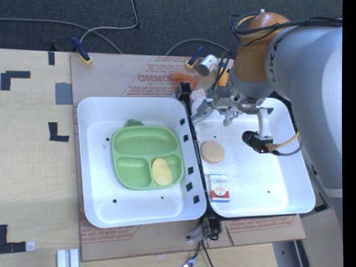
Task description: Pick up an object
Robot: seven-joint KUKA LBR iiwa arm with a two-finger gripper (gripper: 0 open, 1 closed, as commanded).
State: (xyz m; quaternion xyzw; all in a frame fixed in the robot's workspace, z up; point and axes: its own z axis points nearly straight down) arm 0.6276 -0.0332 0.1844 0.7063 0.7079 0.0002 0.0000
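Arm point(289, 54): you see it reaching in over the right bin point(278, 199), wrist low near that bin's back left corner.
Left bin point(94, 127): it carries a green tray point(146, 146) with a yellow piece point(162, 172) in its lower right compartment.
Progress: by your view nothing is lifted yet; the whole pick is left to do.
Gripper point(214, 114): it hangs above the bin floor with nothing between its fingers; whether they are spread or pressed together you cannot tell.
Carton point(218, 187): lies flat near the front of the right bin.
Disc point(212, 152): this round tan piece rests on the bin floor just below the gripper, apart from it, and looks your likeliest target.
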